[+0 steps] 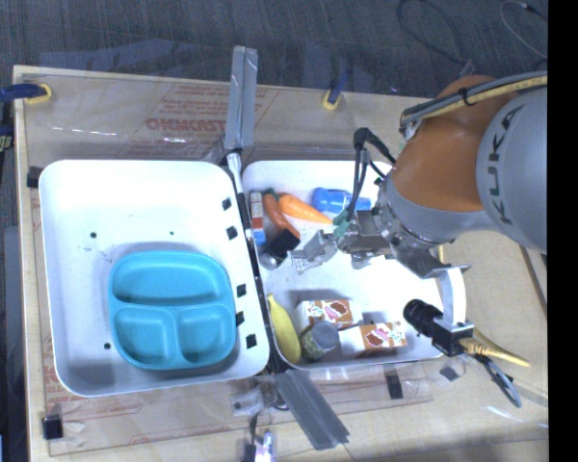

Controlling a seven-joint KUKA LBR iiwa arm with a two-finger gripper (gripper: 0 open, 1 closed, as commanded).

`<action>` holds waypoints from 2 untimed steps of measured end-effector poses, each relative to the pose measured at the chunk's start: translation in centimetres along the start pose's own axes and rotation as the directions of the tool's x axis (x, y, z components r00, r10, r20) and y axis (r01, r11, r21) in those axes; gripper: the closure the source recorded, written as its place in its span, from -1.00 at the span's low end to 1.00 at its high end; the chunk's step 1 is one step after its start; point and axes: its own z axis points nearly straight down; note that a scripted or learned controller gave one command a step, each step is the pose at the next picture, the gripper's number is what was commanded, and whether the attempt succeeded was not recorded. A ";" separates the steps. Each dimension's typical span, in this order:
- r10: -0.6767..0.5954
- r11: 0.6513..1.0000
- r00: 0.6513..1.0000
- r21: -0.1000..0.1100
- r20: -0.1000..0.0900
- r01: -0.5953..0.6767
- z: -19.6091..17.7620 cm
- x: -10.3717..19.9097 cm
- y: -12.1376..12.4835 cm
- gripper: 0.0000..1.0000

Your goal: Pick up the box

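Note:
Two small printed boxes lie near the front wall of the right bin [405, 272]: one box [328, 312] with a brown and red print, and a second box [381, 337] to its right. My gripper [318, 246] hangs over the middle of the right bin, pointing left, a little behind the first box and apart from it. The grey arm with its orange band [443, 176] covers the bin's right half.
Around the boxes lie a yellow banana [284, 328] and a grey can [320, 340]. Farther back are an orange carrot [303, 210], a blue item [332, 200] and a black item [280, 246]. The left bin [96, 210] holds a blue compartment tray [171, 309].

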 end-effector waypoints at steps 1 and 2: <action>0.016 1.000 1.000 -0.027 0.023 -0.016 16.1 -2.7 0.4 -1.00; 0.196 0.980 0.980 -0.007 0.004 -0.196 18.1 -3.9 8.5 -1.00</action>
